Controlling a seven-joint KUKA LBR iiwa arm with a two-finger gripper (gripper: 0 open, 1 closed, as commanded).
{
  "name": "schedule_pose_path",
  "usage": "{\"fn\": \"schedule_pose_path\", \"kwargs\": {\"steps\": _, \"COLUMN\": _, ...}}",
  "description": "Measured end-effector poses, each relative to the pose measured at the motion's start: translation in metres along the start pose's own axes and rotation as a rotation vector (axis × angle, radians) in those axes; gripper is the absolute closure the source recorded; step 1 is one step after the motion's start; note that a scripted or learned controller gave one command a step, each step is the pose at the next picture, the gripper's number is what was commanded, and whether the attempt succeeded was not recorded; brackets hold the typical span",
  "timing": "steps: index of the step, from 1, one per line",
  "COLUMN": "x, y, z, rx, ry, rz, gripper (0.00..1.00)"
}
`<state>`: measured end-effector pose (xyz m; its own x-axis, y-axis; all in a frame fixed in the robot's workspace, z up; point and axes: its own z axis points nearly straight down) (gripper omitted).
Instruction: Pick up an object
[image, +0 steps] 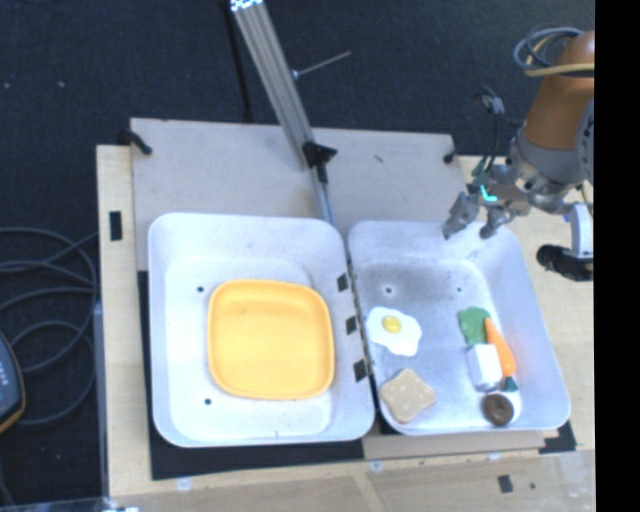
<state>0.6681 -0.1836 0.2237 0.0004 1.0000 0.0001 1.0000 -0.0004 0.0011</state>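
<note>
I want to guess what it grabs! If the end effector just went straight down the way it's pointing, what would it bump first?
Probably bare bin floor. The end effector hangs open over the right bin's far corner, fingers pointing down. The carrot and egg lie nearer the camera, off that line, though depth is hard to judge.

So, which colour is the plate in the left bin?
Yellow-orange; the plate shows best in the camera view.

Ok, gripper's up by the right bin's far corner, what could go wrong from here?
The carrot, green piece and white block lie packed together near the right bin wall, so a grasp may catch two or slip. The fried egg and toast lie flat, hard to grip. The gripper hangs over the rim; descending could strike it.
</note>
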Motion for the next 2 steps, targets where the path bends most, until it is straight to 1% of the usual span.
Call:
{"fn": "schedule_pose_path", "kwargs": {"steps": 1, "x": 0.000, "y": 0.000, "z": 0.000, "rx": 0.000, "ry": 0.000, "rz": 0.000, "gripper": 0.00}}
{"fn": "schedule_pose_path", "kwargs": {"steps": 2, "x": 0.002, "y": 0.002, "z": 0.062, "rx": 0.005, "ry": 0.000, "rz": 0.000, "gripper": 0.00}}
